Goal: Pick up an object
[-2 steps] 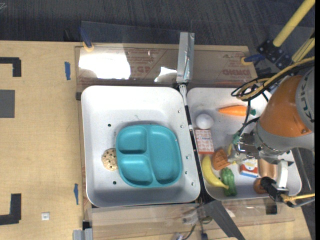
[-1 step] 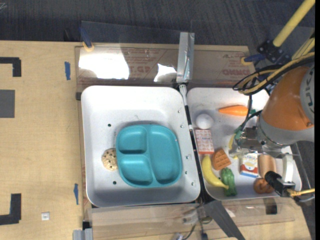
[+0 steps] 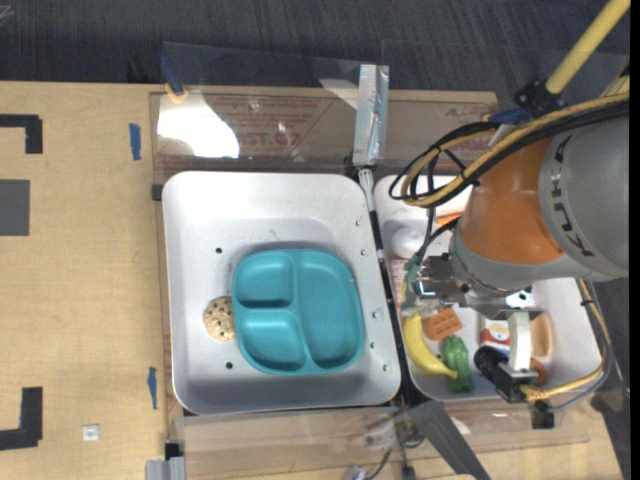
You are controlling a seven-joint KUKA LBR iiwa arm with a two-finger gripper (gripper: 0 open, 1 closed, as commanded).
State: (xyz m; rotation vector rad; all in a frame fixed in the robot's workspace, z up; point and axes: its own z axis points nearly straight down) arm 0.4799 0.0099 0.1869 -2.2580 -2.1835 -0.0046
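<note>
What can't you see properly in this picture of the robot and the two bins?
- Gripper: the arm hangs over the right bin in the camera view and hides its fingers.
- Right bin's upper part: covered by the arm and cables.
- Toys under the wrist: the banana and green piece peek out; the others are too jumbled to name.

- A dark grey carpeted floor [image 3: 300, 8] runs along the top edge, beyond the bench.
- The pale tan wooden bench top [image 3: 75, 268] spreads to the left, with black corner marks [image 3: 25, 133] and short blue tape strips [image 3: 135, 140].
- A clear plastic sheet [image 3: 265, 103] stands at the bench's far edge, catching a bright white glare of light [image 3: 200, 133].
</note>
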